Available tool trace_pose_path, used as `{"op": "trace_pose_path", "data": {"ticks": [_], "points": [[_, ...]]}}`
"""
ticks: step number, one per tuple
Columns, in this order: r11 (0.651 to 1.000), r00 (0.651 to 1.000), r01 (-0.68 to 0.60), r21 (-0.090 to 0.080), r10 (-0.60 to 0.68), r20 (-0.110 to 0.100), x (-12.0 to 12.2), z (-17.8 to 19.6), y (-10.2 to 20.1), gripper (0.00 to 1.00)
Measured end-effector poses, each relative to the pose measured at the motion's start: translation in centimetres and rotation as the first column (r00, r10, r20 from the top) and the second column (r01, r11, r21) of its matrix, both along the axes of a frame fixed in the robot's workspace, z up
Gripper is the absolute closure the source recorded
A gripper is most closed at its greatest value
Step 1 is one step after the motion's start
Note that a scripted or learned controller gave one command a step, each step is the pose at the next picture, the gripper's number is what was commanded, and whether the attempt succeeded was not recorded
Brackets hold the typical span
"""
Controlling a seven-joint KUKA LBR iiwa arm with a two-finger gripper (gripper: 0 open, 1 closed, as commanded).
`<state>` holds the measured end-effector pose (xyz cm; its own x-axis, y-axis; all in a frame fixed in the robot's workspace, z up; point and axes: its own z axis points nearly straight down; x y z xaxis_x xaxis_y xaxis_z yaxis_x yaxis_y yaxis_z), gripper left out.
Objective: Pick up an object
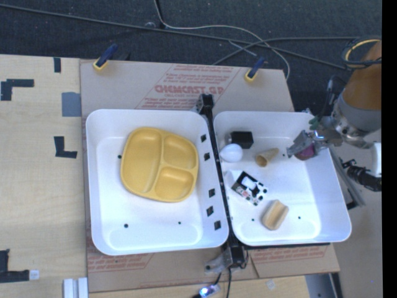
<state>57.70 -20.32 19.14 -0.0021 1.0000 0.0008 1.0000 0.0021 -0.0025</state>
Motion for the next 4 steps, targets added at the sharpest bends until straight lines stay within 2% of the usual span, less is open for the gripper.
{"op": "trace_pose_path", "data": {"ticks": [1, 3, 4], "points": [[1.0, 1.0, 0.0, 0.001, 0.0, -0.001, 0.1, 2.1, 0.0, 1.0], [1.0, 1.0, -0.005, 0.001, 0.005, -0.003, 2.6, 2.9, 9.2, 1.0], [1.0, 1.0, -0.005, 0.001, 0.005, -0.006, 3.7, 1.4, 14.6, 1.0]]}}
